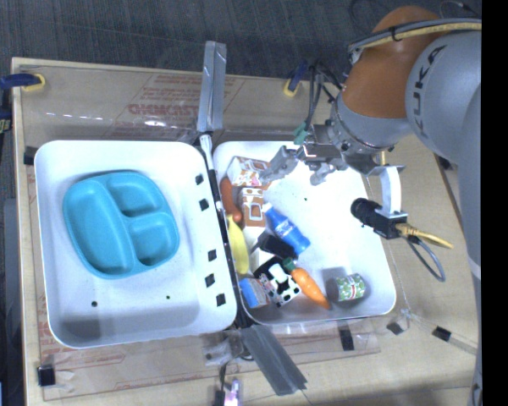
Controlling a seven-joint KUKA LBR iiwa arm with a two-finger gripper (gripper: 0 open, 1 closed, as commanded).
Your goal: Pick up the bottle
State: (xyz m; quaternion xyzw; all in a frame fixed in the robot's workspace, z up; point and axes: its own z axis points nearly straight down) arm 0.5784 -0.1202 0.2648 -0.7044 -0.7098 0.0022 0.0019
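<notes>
Right bin (368,265): bottle (287,229) lies below-left of tool (303,166).

The end effector (300,164) hangs with fingers spread apart, gripping nothing.

Single fixed camera above, angled down, both bins (127,328) in frame, mid-range

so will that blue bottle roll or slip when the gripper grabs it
The bottle lies on its side, round-bodied, so it may roll if nudged. It looks like smooth plastic, likely slippery. Toys crowd its lower end, which may block a roll that way.
</notes>
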